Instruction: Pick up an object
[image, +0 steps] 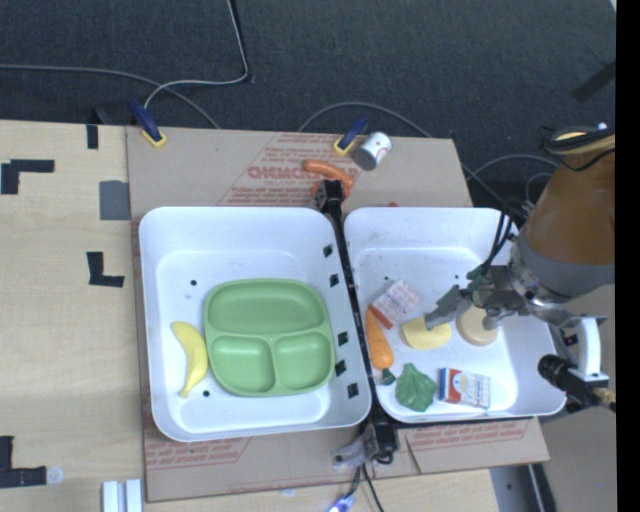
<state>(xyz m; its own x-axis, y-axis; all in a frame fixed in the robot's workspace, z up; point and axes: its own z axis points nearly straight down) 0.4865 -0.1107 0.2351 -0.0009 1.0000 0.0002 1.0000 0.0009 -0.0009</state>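
In the right bin my gripper hangs low over the items, open, its fingers spread apart. The left finger ends at the upper edge of a pale yellow wedge. The right finger stands over a tan round piece, which lies just right of the wedge. Nothing is held between the fingers. Nearby lie a pink-and-white packet, an orange carrot, a green leafy toy and a small white carton.
The left bin holds a green divided plate and a yellow banana at its left. An orange tool and a metal cylinder lie on the cardboard behind the bins. The arm's body covers the right bin's right side.
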